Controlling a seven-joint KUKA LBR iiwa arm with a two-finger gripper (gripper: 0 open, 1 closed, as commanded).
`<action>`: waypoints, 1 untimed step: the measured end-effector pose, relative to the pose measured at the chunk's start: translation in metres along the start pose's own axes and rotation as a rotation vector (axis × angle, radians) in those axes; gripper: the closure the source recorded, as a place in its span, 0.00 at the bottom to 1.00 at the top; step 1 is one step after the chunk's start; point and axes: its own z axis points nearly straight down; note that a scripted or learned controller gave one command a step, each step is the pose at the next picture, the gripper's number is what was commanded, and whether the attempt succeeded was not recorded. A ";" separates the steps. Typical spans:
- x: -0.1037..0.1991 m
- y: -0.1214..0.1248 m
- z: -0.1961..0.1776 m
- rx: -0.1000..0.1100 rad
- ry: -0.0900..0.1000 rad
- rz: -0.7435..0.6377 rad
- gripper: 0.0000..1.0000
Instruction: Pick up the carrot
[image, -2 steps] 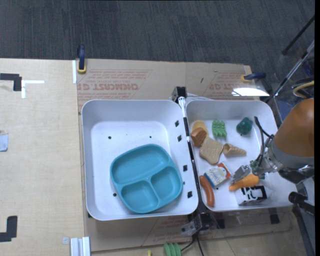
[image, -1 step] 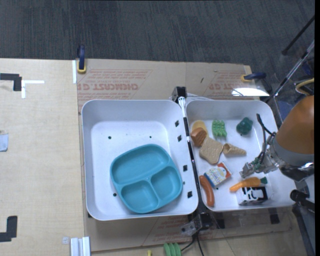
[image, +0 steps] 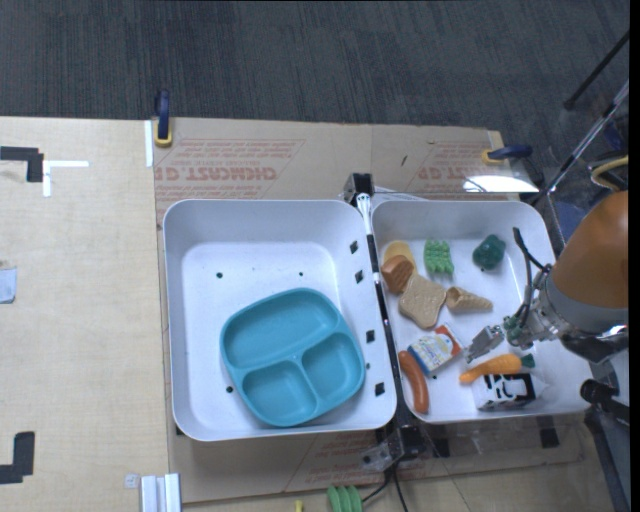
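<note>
Carrot (image: 490, 368) lying near-horizontal, tip pointing left, pincer (image: 487, 343) just above, grip state unclear

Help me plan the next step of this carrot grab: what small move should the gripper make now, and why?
Probably a short drop straight down, then close. The gripper hangs just above the carrot, which lies flat near the right bin's front edge, between a small packet and a black-and-white item. The carrot is not between the fingers yet.
</note>
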 end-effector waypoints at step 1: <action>-0.001 0.002 -0.009 -0.004 -0.003 0.006 1.00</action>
